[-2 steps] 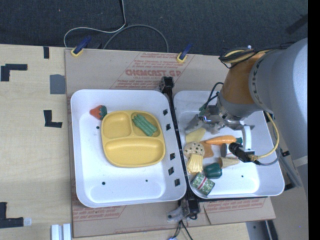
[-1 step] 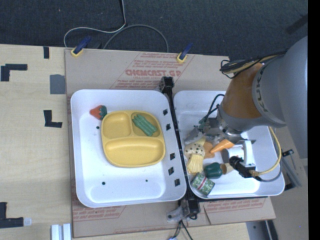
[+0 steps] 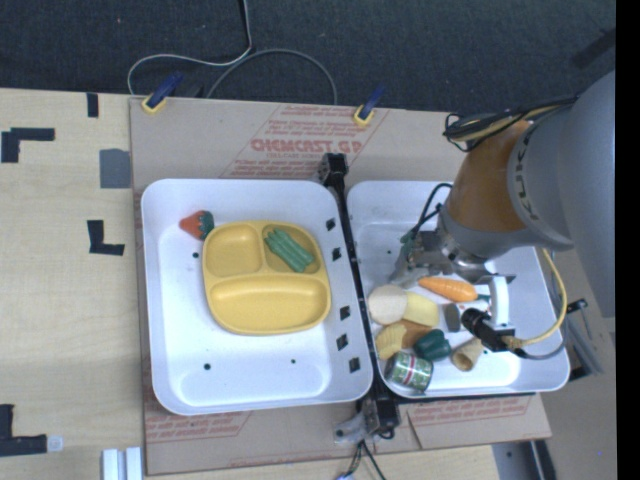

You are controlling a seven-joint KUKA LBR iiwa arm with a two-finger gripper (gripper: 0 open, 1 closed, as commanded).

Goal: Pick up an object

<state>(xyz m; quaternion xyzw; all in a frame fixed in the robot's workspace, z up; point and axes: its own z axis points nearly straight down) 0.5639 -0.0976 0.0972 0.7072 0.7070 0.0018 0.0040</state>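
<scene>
The grey arm [image 3: 560, 168], with its orange band [image 3: 490, 183], reaches down into the right white bin [image 3: 535, 373], its tool [image 3: 440, 258] low over a heap of small objects; whether the tool is clenched or released cannot be told. Just beside it lies a smooth, tapered orange carrot [image 3: 449, 289], with a rounded cream piece [image 3: 388, 304], a pale yellow block [image 3: 422, 310], a dark green lump [image 3: 432, 344] and a shiny green-labelled can [image 3: 409, 370] crowded below. In the left bin [image 3: 175, 368] sits a glossy yellow divided tray [image 3: 266, 293] holding a ribbed green vegetable [image 3: 290, 248]; a small red-and-green piece [image 3: 197, 224] rests beside the tray's upper left corner. Both bins stand on brown cardboard [image 3: 250, 143] over the pale wooden worktop [image 3: 60, 298].
</scene>
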